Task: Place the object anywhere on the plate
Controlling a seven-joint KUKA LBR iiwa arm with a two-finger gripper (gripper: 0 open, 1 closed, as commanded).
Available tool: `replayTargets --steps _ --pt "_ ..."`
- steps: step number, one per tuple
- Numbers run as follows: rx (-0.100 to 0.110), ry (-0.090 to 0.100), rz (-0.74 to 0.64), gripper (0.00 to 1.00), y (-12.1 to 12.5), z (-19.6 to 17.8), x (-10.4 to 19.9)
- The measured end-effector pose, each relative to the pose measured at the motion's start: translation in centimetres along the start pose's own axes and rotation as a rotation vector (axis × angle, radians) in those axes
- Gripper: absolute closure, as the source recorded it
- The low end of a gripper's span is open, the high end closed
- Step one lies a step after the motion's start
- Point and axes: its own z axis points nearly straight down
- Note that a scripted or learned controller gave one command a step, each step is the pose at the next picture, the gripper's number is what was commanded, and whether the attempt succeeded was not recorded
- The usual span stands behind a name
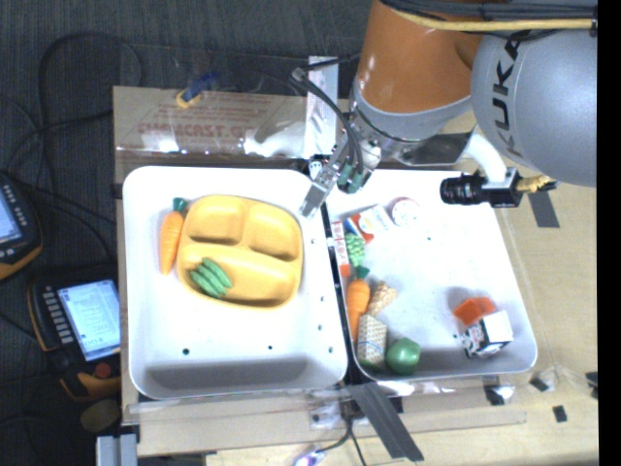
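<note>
A yellow compartment plate [243, 231] lies in the left bin [223, 362]. A green pea-pod toy [212, 277] rests on the plate's front left part. An orange toy carrot [171, 239] lies on the bin floor, touching the plate's left edge. My gripper [320, 190] hangs over the wall between the two bins, just beyond the plate's far right corner. I see nothing held under it.
The right bin [514, 289] holds several toys: a small red-and-white carton [366, 224], a white disc [403, 210], a second carrot [357, 294], a green ball [403, 355], an orange piece [473, 309] and a white box [490, 330]. The arm's body looms over the far right.
</note>
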Motion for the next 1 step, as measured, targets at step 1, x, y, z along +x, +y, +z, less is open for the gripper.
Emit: replayTargets --steps 1 --pt "0.000 0.002 -0.208 1.00 3.42 11.54 0.90"
